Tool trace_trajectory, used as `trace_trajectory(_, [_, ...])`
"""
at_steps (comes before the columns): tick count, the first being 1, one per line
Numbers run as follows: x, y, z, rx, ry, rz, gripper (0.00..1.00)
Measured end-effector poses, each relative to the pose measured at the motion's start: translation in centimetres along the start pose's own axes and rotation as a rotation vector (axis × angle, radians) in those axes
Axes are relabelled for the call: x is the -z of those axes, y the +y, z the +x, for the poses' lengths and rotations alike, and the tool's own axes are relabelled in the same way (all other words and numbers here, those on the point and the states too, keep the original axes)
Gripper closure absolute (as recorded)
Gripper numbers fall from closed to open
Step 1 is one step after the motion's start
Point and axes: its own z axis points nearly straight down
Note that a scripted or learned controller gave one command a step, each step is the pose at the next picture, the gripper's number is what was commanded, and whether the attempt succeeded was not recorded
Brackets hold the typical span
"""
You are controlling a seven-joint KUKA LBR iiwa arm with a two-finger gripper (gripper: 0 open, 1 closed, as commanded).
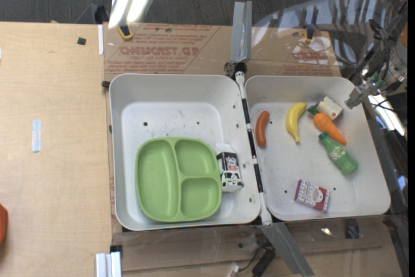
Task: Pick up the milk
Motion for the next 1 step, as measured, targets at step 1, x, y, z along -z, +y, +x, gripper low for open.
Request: trace_trajectory(1, [4.13,-1.55,8.45,0.058,0.002,0.001,1.0])
